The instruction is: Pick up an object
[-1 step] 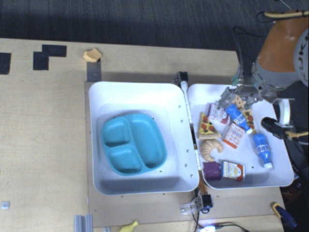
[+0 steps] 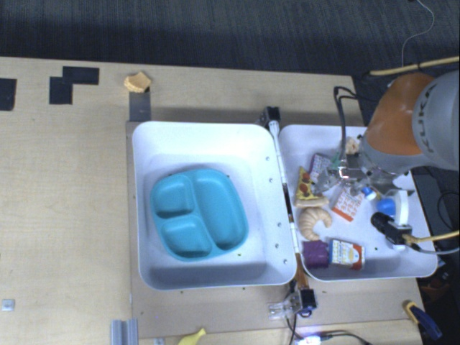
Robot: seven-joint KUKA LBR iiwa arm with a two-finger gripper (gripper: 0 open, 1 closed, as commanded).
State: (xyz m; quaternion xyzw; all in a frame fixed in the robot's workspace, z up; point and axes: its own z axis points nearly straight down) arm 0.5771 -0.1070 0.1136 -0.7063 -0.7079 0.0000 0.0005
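My gripper point(image 2: 345, 174) hangs low over the middle of the right bin point(image 2: 413, 268), among the objects lying there. Just below it lies a red-and-white card point(image 2: 348, 205). To its left is a colourful flat packet point(image 2: 310, 178). A tan croissant point(image 2: 313, 220) lies further down, and beneath that sit a purple block point(image 2: 315, 254) and a red-and-white packet point(image 2: 346, 253). A blue piece point(image 2: 386, 207) and a white curved piece point(image 2: 402, 208) lie to the right of the gripper. The grey arm with its orange band point(image 2: 395, 124) covers the bin's upper right part.
The left bin point(image 2: 147, 149) holds a light-blue divided plate point(image 2: 198, 213). A ridge point(image 2: 286, 192) separates the two bins. A tan lump point(image 2: 137, 83) and black tape marks point(image 2: 72, 83) lie on the bench beyond the bins.
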